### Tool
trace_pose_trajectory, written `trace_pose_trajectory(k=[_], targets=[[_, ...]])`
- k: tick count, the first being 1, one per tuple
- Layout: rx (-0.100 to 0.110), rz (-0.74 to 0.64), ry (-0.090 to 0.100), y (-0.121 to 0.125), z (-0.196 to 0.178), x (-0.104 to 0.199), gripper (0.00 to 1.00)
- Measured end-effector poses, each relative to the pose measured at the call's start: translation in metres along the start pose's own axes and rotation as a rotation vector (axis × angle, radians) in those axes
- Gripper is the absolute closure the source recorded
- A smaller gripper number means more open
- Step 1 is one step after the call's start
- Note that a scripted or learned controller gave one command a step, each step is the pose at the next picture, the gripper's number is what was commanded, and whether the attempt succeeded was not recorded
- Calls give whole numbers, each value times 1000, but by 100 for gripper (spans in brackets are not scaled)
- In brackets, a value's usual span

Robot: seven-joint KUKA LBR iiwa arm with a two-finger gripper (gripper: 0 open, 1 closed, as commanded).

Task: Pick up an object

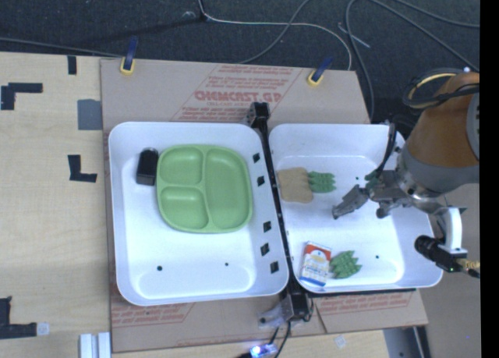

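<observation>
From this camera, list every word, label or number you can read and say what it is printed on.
"CHEMCAST GP": red print on the brown board under the bins, above the left bin; the smaller red lines below it are too blurred to read.
Small carton in the right bin: red and white label, too small to read.

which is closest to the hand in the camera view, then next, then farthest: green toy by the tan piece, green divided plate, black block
From the hand:
1. green toy, right bin, just up-left of the hand.
2. green divided plate, left bin, middle.
3. black block, left bin, beyond the plate's far edge.
</observation>
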State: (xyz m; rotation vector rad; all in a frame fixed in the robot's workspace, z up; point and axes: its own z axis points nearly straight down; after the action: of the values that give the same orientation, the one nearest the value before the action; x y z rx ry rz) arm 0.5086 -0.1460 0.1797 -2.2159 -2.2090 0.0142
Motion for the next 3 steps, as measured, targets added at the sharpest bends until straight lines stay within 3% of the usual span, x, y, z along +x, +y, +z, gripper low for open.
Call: trace_pose_trajectory(k=[1, 3], targets=[[-13, -4, -2, 3, -7, 0, 0], [-10, -4, -2, 6, 91, 1, 0]])
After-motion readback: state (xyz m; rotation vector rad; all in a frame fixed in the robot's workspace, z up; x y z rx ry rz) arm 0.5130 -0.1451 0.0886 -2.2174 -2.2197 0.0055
